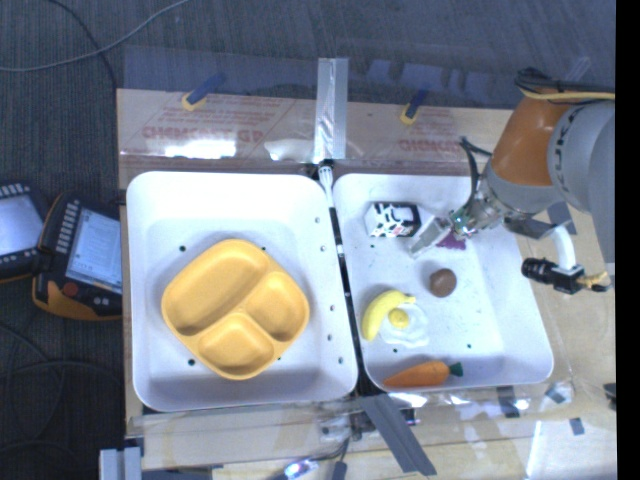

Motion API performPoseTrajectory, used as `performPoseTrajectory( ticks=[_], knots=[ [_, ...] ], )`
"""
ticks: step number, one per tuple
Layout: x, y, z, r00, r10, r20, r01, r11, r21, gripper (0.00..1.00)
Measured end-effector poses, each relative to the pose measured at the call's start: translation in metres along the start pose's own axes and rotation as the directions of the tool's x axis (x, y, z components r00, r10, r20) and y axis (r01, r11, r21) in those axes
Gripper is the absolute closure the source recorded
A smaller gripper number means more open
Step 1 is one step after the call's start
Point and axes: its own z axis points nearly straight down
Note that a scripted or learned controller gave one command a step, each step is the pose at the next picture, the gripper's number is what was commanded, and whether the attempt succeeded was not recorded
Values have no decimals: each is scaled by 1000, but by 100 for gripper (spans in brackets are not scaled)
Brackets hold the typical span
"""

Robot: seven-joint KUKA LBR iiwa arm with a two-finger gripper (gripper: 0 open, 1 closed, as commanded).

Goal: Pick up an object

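Note:
My gripper (436,235) hangs low over the back half of the right bin (520,298), reaching in from the right. It is just right of a black-and-white carton (392,219) and above a brown ball (442,282). A small purple thing (458,238) shows right at the gripper; I cannot tell whether it is held. A banana (376,309) and a fried egg (404,325) lie together near the bin's front left. Along the front wall lies a carrot (420,373).
The left bin (150,208) holds a yellow divided plate (235,306). A metal divider (331,118) runs between the bins at the back. A handheld pendant (80,258) lies on the floor to the left.

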Motion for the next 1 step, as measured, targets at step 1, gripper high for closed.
performPoseTrajectory(
  ticks=[1],
  knots=[
    [28, 36, 0, 998, 65, 1, -65, 998, 5, 0]
  ],
)
